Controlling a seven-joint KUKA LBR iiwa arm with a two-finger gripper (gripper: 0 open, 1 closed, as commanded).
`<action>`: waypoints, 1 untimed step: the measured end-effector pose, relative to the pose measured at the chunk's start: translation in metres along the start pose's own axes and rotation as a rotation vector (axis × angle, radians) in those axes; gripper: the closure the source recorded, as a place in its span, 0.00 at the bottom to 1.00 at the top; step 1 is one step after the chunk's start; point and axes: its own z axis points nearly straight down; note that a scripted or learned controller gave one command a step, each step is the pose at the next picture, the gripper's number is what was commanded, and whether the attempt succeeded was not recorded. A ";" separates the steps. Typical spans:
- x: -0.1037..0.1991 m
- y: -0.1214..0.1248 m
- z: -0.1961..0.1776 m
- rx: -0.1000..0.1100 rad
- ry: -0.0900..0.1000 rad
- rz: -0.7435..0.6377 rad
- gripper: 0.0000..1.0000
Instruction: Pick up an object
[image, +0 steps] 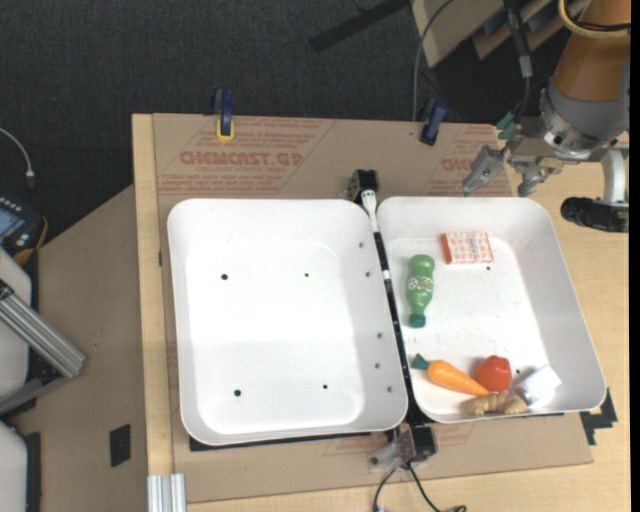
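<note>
The right bin (560, 270) holds a green bottle (418, 289) near its left wall, a small pink-and-white box (467, 248) toward the back, and an orange carrot (449, 375), a red tomato-like piece (493, 373), a tan ginger-like piece (495, 404) and a white scrap (540, 383) along its front edge. My gripper (506, 170) hangs above the back rim of the right bin, behind the pink box. Its two fingers are spread apart with nothing between them.
The left bin (200, 250) lies beside the right one on a cardboard sheet (300, 150). Two clamps (224, 112) (433, 120) hold the cardboard's back edge. A black fitting (362, 184) sits between the bins at the back.
</note>
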 end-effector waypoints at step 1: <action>-0.052 -0.027 -0.050 0.002 -0.003 0.006 0.00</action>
